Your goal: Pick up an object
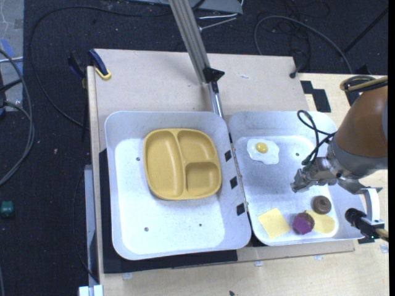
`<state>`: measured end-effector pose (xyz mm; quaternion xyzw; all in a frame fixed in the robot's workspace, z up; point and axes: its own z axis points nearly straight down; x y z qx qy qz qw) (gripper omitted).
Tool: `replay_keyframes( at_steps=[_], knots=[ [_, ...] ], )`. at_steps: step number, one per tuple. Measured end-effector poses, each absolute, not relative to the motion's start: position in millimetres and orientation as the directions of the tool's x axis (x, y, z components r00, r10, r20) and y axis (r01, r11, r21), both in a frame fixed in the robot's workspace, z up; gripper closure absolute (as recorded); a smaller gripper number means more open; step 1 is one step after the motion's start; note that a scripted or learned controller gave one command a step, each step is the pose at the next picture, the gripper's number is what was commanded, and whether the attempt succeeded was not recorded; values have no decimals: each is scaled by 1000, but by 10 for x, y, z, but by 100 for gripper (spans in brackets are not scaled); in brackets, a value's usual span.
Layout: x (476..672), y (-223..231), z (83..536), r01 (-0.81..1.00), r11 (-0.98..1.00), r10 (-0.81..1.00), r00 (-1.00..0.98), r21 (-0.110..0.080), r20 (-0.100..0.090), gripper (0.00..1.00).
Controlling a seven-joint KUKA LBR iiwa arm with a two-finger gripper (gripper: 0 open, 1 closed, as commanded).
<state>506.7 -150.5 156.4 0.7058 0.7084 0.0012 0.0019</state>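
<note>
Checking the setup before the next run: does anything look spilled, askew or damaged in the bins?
Nothing stands out. The yellow tray lies flat in the left bin, turned slightly. In the right bin the egg, cheese slice, purple piece and brown piece lie apart, none spilled.

No legible text (nothing readable).

Arm (364,134): reaching in from the right edge, bulky orange-brown and grey body over the right bin's (281,121) far-right side.
Wrist: angled down and left, above the bin's floor, a black cable looping up behind it.
Gripper (300,182): low over the bin's middle-right, tip pointing left; fingers too small and dark to read.
</note>
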Motion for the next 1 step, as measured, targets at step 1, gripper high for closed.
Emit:
replay_keyframes(
  at_steps=[1],
  knots=[
    [5178,-1538,2123,1000,3,1000,-3,7,-2,100]
  ],
)
